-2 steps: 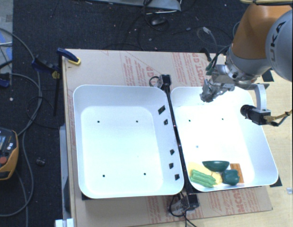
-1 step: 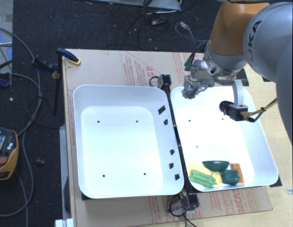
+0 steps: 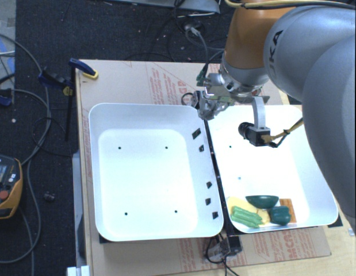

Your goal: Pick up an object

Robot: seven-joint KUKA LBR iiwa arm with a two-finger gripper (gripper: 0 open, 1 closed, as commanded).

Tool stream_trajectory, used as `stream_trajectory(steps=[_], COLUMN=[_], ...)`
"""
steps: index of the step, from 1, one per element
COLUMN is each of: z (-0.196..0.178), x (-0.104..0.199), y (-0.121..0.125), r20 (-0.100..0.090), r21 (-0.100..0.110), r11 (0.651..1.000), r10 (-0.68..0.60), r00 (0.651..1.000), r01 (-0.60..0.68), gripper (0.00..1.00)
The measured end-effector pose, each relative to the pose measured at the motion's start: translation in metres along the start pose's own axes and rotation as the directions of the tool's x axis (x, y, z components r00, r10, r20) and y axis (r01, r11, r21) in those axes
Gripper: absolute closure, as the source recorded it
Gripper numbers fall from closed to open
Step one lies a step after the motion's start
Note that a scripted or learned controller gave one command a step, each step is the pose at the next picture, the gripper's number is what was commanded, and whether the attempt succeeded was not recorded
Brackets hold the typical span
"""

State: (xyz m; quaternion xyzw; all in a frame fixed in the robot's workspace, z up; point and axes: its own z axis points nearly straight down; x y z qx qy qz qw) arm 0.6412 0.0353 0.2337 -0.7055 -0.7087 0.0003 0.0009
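Observation:
My gripper [image 3: 209,109] hangs over the far left corner of the right bin [image 3: 316,171], close to the divider between the two bins. I see nothing held at its tip. A cluster of objects lies at the right bin's near edge: a dark green bowl-shaped piece [image 3: 262,200], a light green ridged object [image 3: 245,216], a teal block [image 3: 279,215], a yellow flat piece [image 3: 239,204] and an orange block [image 3: 287,203]. The gripper is far from them, toward the back.
The left bin [image 3: 103,154] sits beside the right one, with small black clips [image 3: 196,134] along the shared wall. A blue-and-yellow clamp [image 3: 83,68] grips the bench's far left corner. Cables lie on the dark floor to the left.

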Motion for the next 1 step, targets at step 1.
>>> stream_trajectory(steps=[1], z=[0.0135], x=[0.0487], y=[0.0151], r20=[0.000], r21=[0.000], r11=[1.000], r10=[0.001], r00=[1.000], r01=[-0.001], gripper=[1.00])
